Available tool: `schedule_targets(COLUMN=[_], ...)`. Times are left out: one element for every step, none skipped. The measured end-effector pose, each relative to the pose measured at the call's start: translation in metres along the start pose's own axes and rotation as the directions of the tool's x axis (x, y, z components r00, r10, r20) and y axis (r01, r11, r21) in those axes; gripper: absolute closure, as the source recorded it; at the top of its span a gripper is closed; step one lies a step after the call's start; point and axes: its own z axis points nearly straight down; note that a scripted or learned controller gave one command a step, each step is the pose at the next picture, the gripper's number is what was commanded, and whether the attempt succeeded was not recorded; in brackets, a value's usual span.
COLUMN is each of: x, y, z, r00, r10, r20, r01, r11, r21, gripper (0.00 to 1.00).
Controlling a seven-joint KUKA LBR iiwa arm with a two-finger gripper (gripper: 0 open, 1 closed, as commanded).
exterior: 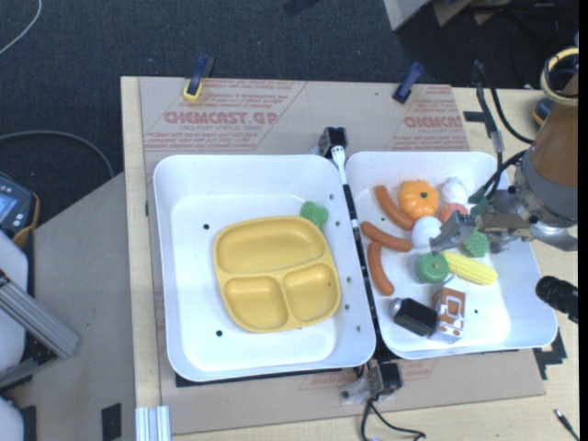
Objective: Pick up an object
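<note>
My gripper [467, 231] hangs low over the middle of the right bin [524, 329], reaching in from the right. Just beneath it lies a small green piece [476, 243], with a yellow corn cob [469, 268] and a round green toy [432, 266] a little nearer the front. A white egg shape [424, 231], a red piece [450, 212], an orange pumpkin [418, 197] and a white ball [453, 189] crowd its left and far side. I cannot make out whether anything sits in the gripper.
Three red sausages [386, 237] lie along the right bin's left side. A black block [415, 317] and a brown-and-white carton [450, 310] sit near its front. The left bin [184, 246] holds a yellow divided plate [276, 272] and a green broccoli piece [314, 213].
</note>
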Motion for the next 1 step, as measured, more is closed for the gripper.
schedule_targets(x=[-0.0001], y=[0.0019], z=[-0.0047], r00=[1.0], r10=[-0.002], r20=[0.002], r01=[0.003], r11=[1.0], r21=[-0.011], gripper=[0.0])
